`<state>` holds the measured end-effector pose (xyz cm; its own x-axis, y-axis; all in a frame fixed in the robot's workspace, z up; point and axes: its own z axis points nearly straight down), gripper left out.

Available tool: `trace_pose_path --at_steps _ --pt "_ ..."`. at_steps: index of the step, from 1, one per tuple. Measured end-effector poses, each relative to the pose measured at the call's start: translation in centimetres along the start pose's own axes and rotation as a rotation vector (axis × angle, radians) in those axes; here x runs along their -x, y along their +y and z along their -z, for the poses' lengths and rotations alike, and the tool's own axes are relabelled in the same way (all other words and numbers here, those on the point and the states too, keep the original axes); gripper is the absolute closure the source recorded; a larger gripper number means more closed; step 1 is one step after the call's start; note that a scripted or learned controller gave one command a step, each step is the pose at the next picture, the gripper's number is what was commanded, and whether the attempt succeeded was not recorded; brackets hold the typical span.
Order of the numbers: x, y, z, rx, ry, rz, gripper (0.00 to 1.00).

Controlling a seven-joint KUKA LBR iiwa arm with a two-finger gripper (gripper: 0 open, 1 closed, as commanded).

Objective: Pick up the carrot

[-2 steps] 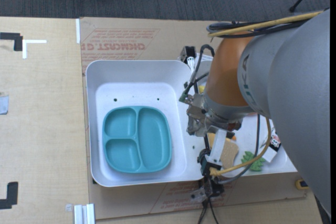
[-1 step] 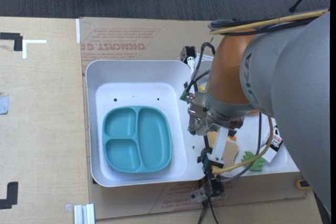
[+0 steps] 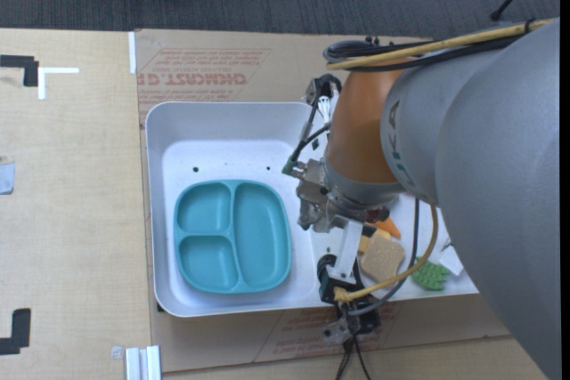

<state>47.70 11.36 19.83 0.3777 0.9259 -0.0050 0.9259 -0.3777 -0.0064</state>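
Seemingly mid-approach, the gripper hangs low over the right bin — its opening I cannot tell — just beside the orange carrot, so next comes a precise descent.

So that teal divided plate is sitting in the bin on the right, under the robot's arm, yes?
Not quite. The camera view shows the teal divided plate lying in the left bin, beside the arm rather than under it. The arm hangs over the right bin, where an orange piece, a tan block and a green thing lie.
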Motion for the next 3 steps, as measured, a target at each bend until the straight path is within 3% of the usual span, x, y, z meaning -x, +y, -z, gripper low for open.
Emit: trace_pose_path --at_steps 1,2,3 --pt "-6.1 -0.6 -0.8 0.003 0.000 0.049 1.00" --pt "0.2 1.8 -9.4 -0.003 -0.001 0.101 1.00" --pt "-0.9 0.0 -6.9 0.020 -0.019 0.164 1.00"
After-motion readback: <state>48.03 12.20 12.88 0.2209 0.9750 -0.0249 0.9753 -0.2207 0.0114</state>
